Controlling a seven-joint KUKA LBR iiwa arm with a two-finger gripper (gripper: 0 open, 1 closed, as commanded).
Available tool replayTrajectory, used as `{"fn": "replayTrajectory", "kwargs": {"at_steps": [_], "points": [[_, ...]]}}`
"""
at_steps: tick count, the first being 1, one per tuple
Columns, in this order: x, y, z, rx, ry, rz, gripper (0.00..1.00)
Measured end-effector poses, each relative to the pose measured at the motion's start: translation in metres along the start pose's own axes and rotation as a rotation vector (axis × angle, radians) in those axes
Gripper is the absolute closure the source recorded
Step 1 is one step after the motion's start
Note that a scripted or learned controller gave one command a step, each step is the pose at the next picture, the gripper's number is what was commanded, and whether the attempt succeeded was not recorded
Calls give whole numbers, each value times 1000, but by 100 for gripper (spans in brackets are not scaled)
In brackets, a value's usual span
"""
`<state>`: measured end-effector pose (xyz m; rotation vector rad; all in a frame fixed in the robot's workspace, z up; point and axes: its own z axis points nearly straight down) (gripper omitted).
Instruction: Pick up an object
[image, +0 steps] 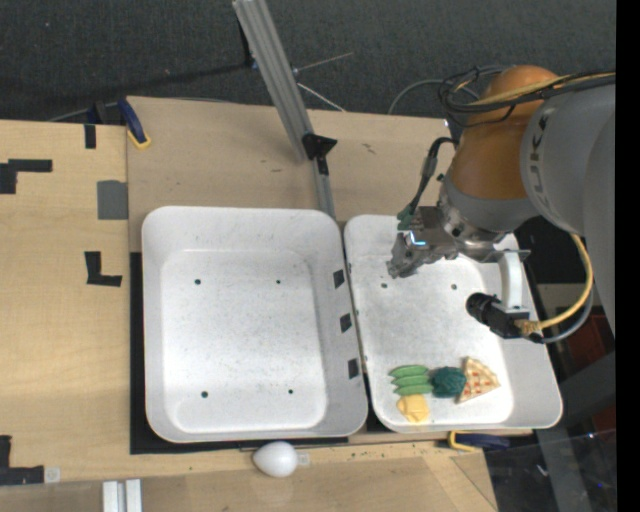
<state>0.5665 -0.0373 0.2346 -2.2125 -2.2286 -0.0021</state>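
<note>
Desk (230, 150) is carrying two shallow white bins side by side, with the arm (520, 140) reaching in from the right and hanging over the right bin (420, 300). Left bin (240, 320) is sitting bare inside apart from small dark marks. Right bin is holding a small cluster at its near edge: a green ridged piece (408, 377), a dark green broccoli-like piece (448, 380), a pizza-slice toy (479, 380) and a yellow piece (413, 407), all packed close and some touching. White egg-shaped object (276, 459) is lying outside the bins on the near desk edge.

Gripper (405, 262) is hovering over the far part of the right bin, well apart from the cluster; nothing is showing between its fingers, and I cannot tell how wide they are standing, since they are too small and dark.

Risk, as a judgement: the gripper is pointing at bare bin floor, so closing there is likely getting nothing. Going to the cluster, the tight packing is risking a finger landing on a neighbouring piece, pushing pieces apart or pinching two at once. Pieces near the bin wall are leaving little room for a finger on that side. Flat pizza slice is probably slipping out of a shallow pinch.
</note>
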Motion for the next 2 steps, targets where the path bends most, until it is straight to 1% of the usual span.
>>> {"fn": "replayTrajectory", "kwargs": {"at_steps": [1, 2], "points": [[45, 17, -6, 1, 0, 1, 100], [102, 46, -2, 0, 0, 0, 100]]}}
